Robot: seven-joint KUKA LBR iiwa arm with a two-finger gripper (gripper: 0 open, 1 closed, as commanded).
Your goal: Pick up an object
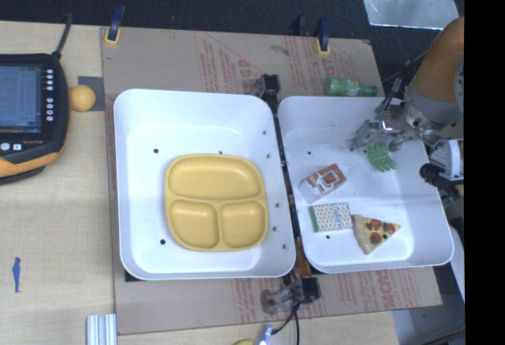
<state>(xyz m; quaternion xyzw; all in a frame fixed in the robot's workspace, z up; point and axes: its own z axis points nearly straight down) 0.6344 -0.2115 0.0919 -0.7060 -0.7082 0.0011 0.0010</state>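
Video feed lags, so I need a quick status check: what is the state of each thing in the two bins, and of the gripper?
yellow divided tray: flat, upright, in left bin.
green toy: in right bin, right by the gripper.
brown packet: lying flat, tilted.
green-white card: lying flat.
pizza slice: lying flat beside the card.
gripper: low over the green toy.

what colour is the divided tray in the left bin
Pale yellow all over; the tray shows plainly in the camera view, lying in the left bin.
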